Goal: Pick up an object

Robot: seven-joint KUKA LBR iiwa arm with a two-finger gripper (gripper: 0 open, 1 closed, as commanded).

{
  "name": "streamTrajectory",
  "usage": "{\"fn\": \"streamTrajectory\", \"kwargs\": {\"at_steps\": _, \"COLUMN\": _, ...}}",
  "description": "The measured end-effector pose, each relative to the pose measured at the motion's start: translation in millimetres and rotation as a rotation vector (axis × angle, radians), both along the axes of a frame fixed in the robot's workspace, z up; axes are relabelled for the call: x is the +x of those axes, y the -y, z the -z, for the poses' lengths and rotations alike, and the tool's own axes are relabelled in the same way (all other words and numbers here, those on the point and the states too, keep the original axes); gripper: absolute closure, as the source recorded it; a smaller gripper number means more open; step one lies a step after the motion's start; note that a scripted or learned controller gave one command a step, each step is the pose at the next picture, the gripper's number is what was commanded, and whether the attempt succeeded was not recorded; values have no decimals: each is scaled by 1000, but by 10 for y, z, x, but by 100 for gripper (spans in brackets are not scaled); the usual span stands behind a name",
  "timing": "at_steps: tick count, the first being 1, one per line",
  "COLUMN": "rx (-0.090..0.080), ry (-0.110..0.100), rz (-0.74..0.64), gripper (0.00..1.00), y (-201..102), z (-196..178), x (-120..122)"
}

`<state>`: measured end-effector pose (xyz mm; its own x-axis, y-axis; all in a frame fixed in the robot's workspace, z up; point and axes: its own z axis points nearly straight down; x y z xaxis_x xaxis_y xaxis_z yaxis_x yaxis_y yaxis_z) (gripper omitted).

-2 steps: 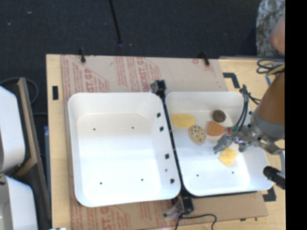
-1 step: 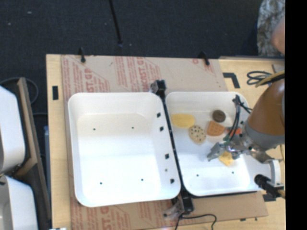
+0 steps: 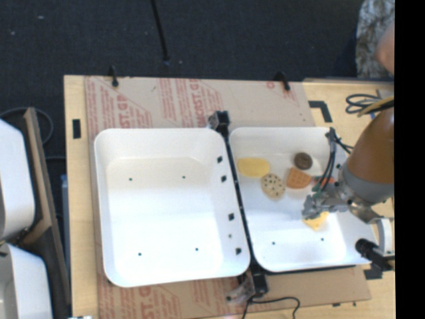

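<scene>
From the camera above the bench I look down on two white bins side by side: the left bin (image 3: 166, 205) has nothing in it that I can make out, and the right bin (image 3: 285, 244) holds all the pieces. My arm (image 3: 375, 155) comes in from three o'clock, and my gripper (image 3: 317, 208) is down low at the right side of that bin, right over a small yellow piece (image 3: 316, 222) that peeks out at its six o'clock. Whether that piece is touching me or only sits beneath me I cannot tell, and I cannot tell how my jaws stand either, since the wrist hides them. At about ten o'clock from me lie the others: an orange wedge (image 3: 299, 177) nearest, a brown round piece (image 3: 303, 160) beyond it, a speckled cookie (image 3: 273, 186) beside the wedge, and a pale yellow oval (image 3: 254, 167) furthest towards nine o'clock. I judge the small yellow piece to be the one in hand. It looks like light toy food, probably stiff and somewhat smooth, so it may skid along the slick bin floor if nudged. I would take it across its narrow width, squarely over its middle.
</scene>
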<state>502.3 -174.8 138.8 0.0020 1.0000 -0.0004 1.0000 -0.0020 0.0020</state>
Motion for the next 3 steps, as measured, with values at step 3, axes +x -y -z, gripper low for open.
{"fn": "streamTrajectory", "kwargs": {"at_steps": 3, "rx": -1, "ry": 4, "rz": -2, "gripper": 100, "y": -48, "z": -1474, "x": -2}}
